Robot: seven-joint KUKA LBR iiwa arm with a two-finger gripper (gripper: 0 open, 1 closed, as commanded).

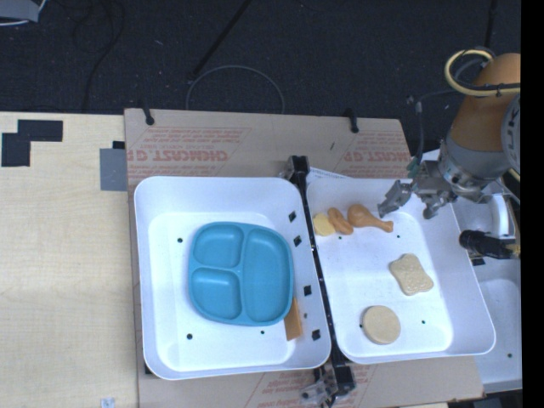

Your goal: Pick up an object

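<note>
My gripper hangs over the far right corner of the right bin, fingers spread open with nothing between them. Just to its left lies a tan drumstick, beside an orange piece and a pale yellow piece. Nearer the front sit a wavy beige biscuit and a round beige biscuit. The gripper touches none of them.
The left bin holds a blue divided plate, with a thin brown stick leaning at the plate's right front edge. A black divider runs between the bins. Cardboard lies under both bins.
</note>
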